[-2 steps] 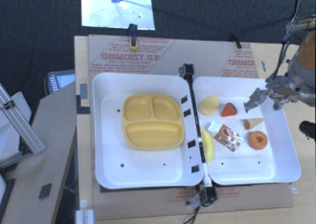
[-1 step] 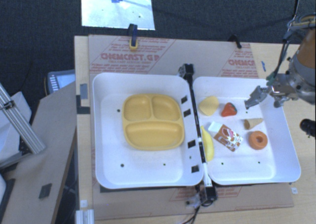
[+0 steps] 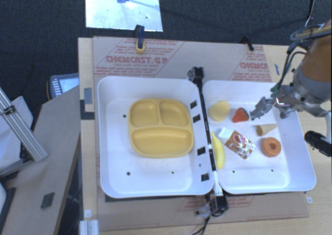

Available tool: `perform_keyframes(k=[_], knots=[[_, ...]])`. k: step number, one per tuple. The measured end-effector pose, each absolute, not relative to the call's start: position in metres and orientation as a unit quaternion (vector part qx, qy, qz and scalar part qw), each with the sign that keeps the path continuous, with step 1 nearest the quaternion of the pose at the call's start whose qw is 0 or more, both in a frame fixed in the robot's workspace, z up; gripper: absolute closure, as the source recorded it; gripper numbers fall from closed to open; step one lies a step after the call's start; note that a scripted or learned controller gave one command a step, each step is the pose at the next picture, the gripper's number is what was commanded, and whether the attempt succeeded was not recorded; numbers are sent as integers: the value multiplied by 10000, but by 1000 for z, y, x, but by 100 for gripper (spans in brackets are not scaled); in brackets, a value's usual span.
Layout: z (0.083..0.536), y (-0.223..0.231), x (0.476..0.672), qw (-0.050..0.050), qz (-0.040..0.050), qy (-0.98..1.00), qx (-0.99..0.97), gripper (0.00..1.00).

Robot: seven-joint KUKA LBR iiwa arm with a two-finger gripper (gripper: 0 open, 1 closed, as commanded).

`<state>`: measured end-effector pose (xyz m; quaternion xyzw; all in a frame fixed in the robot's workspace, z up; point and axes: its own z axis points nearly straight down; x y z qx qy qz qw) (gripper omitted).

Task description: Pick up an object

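Reaching in from the right, the arm (image 3: 314, 68) places the claw (image 3: 261, 109) over the right bin (image 3: 290, 179), just right of the orange wedge (image 3: 240, 115); whether the claw is released or clenched cannot be determined. Also in that bin are a yellow lemon (image 3: 219, 110), a cone (image 3: 266, 129), an orange doughnut (image 3: 271, 147), a printed carton (image 3: 238, 143) and a banana (image 3: 218, 152). A yellow divided plate (image 3: 158, 127) occupies the left bin (image 3: 111, 177).

My arm (image 3: 316, 73) is grey metal with an orange band above the wrist. Thin cables loop beside it, and my gripper (image 3: 261, 108) is dull grey.
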<state>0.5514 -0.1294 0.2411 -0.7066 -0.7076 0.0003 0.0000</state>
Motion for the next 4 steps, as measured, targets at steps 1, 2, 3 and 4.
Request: perform_keyframes(k=[1, 2, 3, 4], knots=[[192, -127, 542, 9, 7, -7075, -7067, 0], [150, -124, 544, 7, 2, -7074, -7068, 0], [163, -125, 545, -12, -4, -7073, -7069, 100], [208, -120, 543, -24, -16, -7085, -7057, 100]])
